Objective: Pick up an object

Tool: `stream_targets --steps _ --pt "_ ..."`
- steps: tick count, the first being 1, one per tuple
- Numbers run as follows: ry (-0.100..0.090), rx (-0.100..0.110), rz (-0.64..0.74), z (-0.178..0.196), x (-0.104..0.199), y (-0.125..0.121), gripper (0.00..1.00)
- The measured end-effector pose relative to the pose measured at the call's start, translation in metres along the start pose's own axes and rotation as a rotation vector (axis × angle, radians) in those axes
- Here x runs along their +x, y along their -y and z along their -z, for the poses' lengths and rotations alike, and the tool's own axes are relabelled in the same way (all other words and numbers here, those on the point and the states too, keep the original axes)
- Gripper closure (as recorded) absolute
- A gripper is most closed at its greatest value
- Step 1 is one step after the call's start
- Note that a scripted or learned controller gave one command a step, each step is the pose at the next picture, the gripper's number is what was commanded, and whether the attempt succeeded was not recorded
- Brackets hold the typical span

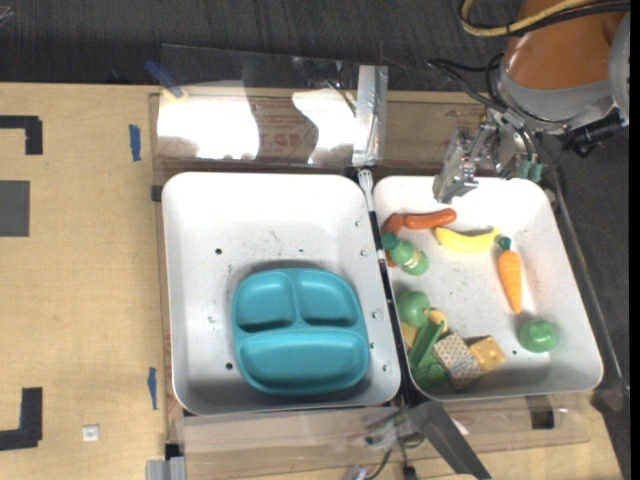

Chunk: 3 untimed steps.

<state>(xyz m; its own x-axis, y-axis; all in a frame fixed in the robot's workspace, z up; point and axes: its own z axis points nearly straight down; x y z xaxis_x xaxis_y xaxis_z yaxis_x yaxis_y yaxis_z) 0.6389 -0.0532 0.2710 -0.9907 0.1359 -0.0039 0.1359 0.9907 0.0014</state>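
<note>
Step in hand: approach to a pick. The tool [462,173] hangs at the upper rim of the right-hand shallow white bin [570,268], in the upper right of the frame. Nearest candidates lie just below it: a red sausage-shaped toy [428,220] and a yellow banana-shaped toy [466,238], touching each other. Descend on one only, clear of the bin wall. Nothing is visible between the tool's fingers; their spread cannot be determined.

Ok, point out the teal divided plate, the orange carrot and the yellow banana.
Teal divided plate [298,330], camera view, centre ridge.
Orange carrot [511,279], camera view, mid-body.
Yellow banana [466,239], camera view, middle of curve.
</note>
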Motion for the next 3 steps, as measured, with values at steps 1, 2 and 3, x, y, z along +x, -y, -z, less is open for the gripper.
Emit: stream_targets --steps 1,2,3 --pt "0.011 0.000 0.000 0.013 -0.002 0.000 1.00" --pt "0.006 0.001 0.056 0.020 -0.020 -0.001 1.00" --pt "0.007 0.002 0.184 0.026 -0.028 0.008 1.00"
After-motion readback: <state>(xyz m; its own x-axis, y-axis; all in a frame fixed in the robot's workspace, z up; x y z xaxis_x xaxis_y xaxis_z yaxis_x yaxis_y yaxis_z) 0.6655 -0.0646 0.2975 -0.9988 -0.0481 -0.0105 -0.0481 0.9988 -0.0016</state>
